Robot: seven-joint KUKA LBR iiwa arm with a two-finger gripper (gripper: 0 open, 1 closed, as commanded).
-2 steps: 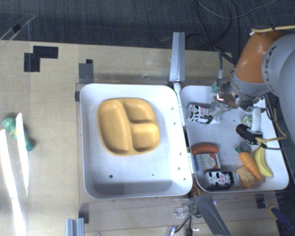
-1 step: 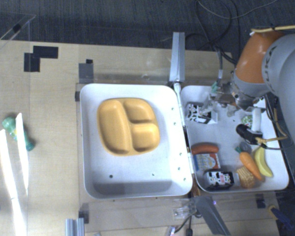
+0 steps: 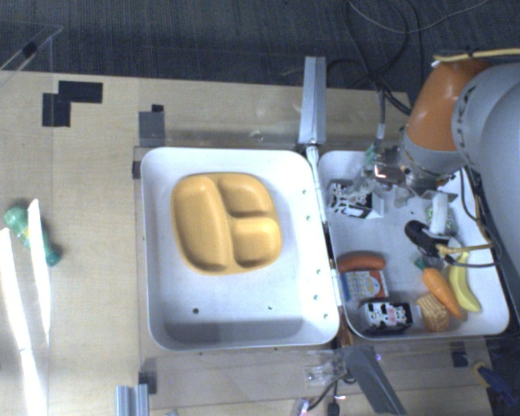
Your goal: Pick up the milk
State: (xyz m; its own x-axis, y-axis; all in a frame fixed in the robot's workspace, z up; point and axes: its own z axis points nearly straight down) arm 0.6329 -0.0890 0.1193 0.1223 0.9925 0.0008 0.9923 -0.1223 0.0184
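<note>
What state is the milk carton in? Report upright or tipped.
Tipped. The milk carton lies on its side at the right bin's near edge, its cow-patterned long face turned up, beside the bread.

No lettering, brand or number can be read anywhere on the bench. The black-and-white cow-patterned milk carton [image 3: 386, 315] at the near edge of the right bin [image 3: 494, 319] carries print too small to make out, as does a second black-and-white carton [image 3: 350, 200] at the bin's far left. The small carton with a blue-and-orange label [image 3: 364, 282] between them shows only blurred colour. Black tape marks [image 3: 68, 100] on the bench at far left form shapes, not characters
</note>
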